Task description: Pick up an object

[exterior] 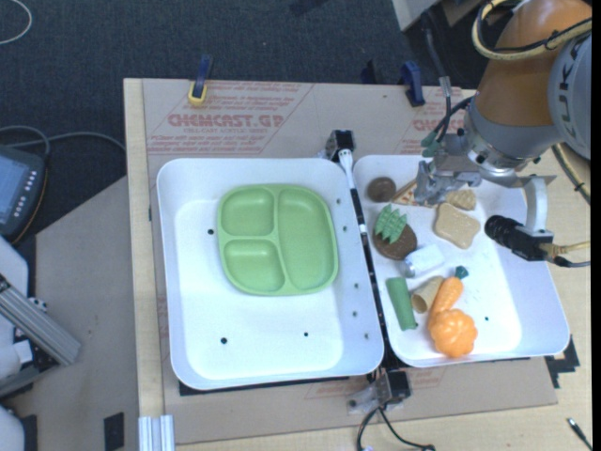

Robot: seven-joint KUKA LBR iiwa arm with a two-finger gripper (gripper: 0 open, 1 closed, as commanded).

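This is a robotics lab or test cell, not a home. A brown board printed with red lettering point(235, 116) serves as the bench top, held at its far edge by a yellow clamp point(198, 90) and a blue clamp point(411, 83). Two shallow white plastic bins point(192, 346) sit side by side on it. Dark carpet point(141, 17) covers the floor, with loose cables point(19, 17) at far left, a black handheld control screen point(19, 191) at left, and a grey industrial arm with an orange band point(531, 54) at right.
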